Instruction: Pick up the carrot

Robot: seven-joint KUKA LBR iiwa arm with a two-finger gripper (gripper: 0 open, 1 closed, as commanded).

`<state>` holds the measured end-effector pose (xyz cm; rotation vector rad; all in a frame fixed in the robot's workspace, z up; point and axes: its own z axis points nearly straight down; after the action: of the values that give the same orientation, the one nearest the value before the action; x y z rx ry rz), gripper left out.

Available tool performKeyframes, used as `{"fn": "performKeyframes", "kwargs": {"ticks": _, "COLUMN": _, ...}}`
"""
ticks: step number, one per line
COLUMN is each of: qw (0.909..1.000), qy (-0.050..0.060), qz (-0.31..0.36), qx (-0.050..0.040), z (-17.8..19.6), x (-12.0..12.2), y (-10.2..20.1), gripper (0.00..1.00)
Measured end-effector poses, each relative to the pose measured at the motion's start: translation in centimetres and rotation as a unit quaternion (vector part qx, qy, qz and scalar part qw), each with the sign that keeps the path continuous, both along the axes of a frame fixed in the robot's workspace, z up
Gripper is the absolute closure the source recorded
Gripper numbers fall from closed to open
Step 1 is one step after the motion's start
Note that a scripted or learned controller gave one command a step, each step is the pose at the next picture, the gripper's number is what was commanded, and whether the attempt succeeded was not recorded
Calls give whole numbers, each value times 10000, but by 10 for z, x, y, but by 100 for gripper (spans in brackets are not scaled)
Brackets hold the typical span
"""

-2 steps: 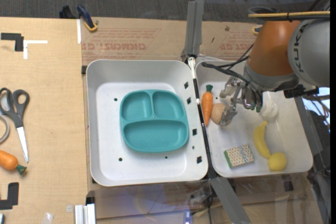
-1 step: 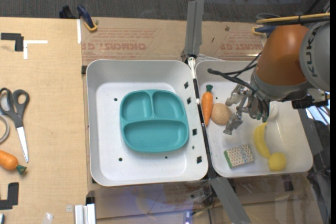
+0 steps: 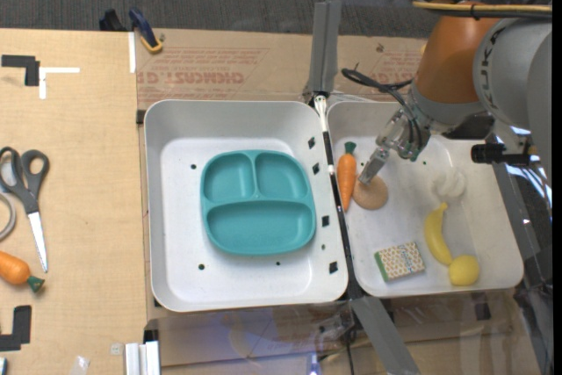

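An orange carrot (image 3: 347,177) with a green top lies in the right bin (image 3: 492,281), lengthwise against its left wall. My gripper (image 3: 374,170) hangs just to the right of the carrot, a small gap away, over a tan round disc (image 3: 371,197). Nothing shows in its grip. A second orange carrot (image 3: 13,270) lies outside the bins on the wooden bench at the far left.
The right bin also holds a banana (image 3: 436,234), a yellow lemon (image 3: 464,270), a small white lump (image 3: 450,183) and a speckled card-like block (image 3: 399,260). A teal divided plate (image 3: 257,202) sits in the left bin (image 3: 167,189). Scissors (image 3: 26,189) lie on the bench at left.
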<state>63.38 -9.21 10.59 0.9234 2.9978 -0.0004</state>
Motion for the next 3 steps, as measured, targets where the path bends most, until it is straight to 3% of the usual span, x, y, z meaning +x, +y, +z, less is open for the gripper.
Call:
{"fn": "performKeyframes", "kwargs": {"ticks": 1, "qw": 9664, "qy": 15, "qz": -2571, "qx": 8, "z": -13, "x": -23, "y": -13, "gripper": 0}}
{"fn": "performKeyframes", "kwargs": {"ticks": 2, "qw": 9669, "qy": 5, "qz": -2551, "qx": -4, "z": -3, "x": -23, "y": -12, "gripper": 100}}
{"fn": "performKeyframes", "kwargs": {"ticks": 3, "qw": 9906, "qy": 19, "qz": -1369, "qx": 7, "z": 86, "x": -70, "y": 35, "gripper": 100}}
